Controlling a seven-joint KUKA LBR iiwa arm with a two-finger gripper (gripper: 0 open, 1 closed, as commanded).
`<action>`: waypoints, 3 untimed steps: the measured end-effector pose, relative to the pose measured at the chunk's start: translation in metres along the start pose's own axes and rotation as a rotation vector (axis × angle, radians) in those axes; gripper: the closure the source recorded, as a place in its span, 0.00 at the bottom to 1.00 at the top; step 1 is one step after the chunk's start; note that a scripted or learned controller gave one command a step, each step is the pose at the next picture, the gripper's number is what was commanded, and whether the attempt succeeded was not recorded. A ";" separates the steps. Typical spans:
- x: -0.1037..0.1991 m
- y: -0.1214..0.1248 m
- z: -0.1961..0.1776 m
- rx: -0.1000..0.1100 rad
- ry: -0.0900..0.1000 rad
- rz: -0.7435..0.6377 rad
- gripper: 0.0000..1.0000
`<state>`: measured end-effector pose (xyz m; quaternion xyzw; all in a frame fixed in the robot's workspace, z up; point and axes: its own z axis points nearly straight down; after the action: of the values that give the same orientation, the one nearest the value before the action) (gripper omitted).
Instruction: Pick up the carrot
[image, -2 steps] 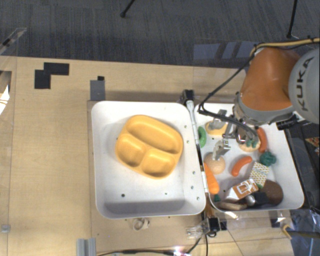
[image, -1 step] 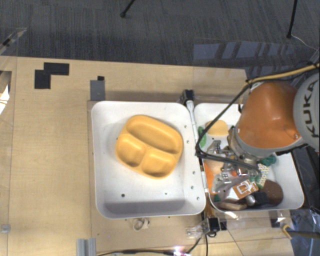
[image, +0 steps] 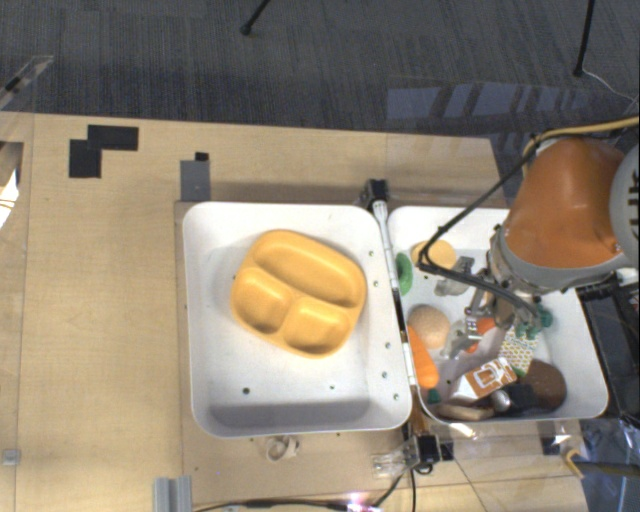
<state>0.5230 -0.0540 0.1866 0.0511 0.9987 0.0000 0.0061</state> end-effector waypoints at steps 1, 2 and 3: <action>0.031 0.068 0.001 -0.004 0.005 -0.050 0.00; 0.028 0.012 0.001 0.001 0.002 -0.059 0.00; -0.030 0.019 0.001 0.000 0.001 0.231 0.00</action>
<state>0.5549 -0.0384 0.1862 0.1660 0.9861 0.0008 0.0056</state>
